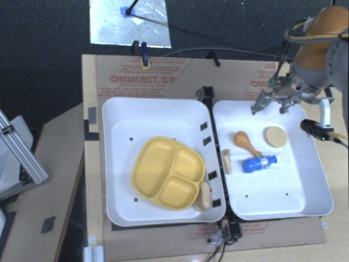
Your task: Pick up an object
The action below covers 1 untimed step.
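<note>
With its fingers seen apart and nothing between them, the gripper (pixel 271 103) is held above the right bin's (pixel 313 192) far rim, and the blue bottle (pixel 258 163) at the bin's middle could be rolled aside by an off-centre descent.

Even overhead light, soft shadows, glare on foil sheet (pixel 130 14), mild blur.

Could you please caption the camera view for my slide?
Open gripper poised above right bin holding blue bottle.
</note>
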Tool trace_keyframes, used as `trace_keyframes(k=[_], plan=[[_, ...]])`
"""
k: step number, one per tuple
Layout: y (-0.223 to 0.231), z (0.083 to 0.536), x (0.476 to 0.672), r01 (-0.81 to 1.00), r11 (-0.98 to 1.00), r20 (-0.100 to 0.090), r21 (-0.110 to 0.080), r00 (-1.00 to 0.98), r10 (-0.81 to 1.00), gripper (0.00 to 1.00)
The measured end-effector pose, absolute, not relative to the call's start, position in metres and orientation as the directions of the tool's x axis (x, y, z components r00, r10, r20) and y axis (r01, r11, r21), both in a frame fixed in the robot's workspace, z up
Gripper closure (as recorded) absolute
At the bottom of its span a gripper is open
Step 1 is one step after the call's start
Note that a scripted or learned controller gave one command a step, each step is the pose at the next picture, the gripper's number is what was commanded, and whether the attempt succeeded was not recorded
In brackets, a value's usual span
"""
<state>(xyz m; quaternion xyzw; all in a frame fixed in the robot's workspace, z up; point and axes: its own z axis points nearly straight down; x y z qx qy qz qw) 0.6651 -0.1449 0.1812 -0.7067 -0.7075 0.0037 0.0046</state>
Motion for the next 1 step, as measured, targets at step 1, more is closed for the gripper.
trace_keyframes(k=[1], plan=[[-0.1446,0.1905,0.668,1.0,0.003,-0.001,0.001,-0.003,1.0,0.0]])
